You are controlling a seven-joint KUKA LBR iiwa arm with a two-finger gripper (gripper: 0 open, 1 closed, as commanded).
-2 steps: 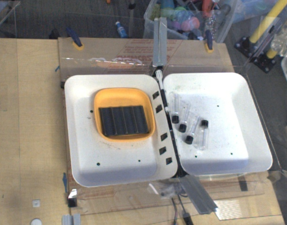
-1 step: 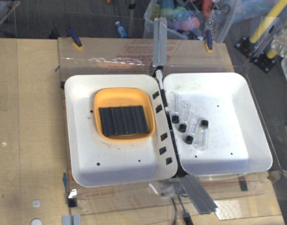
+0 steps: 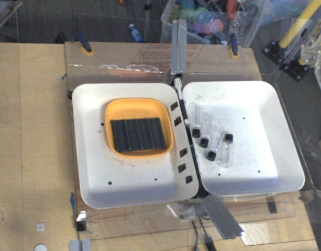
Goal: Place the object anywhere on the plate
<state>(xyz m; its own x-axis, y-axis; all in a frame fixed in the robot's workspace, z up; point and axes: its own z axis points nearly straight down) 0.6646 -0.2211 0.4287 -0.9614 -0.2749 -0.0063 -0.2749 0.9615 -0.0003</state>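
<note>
Entry: orange plate (image 3: 112,110) sits in the left bin (image 3: 87,161), towards that bin's far half, with white floor showing all round it. A black ribbed block (image 3: 138,135) lies flat on the plate, covering most of its well; its grooves run front to back and its near edge reaches the plate's near rim. In the right bin (image 3: 254,114) I count about four clear vials (image 3: 223,150) with black caps, loosely clustered at the left side of that bin, near the divider. They lie on their sides, some touching or overlapping; the clear bodies are hard to separate against the white floor, so the exact count is uncertain. None of the vials touches the plate, and they are well apart from it, across the seam between the bins. A row of small black tabs (image 3: 183,152) runs along that seam on the left bin's edge. The state of my gripper I cannot tell from this view. Both bins rest on a brown sheet (image 3: 118,56) laid over the wooden bench (image 3: 24,140), with a blue clamp (image 3: 86,47) at the sheet's far-left corner. A grey bar (image 3: 178,46) stands behind the seam, and a grey strip (image 3: 220,218) lies at the near edge below it. Beyond the bench, a clear tub of coloured toys (image 3: 218,7).
</note>
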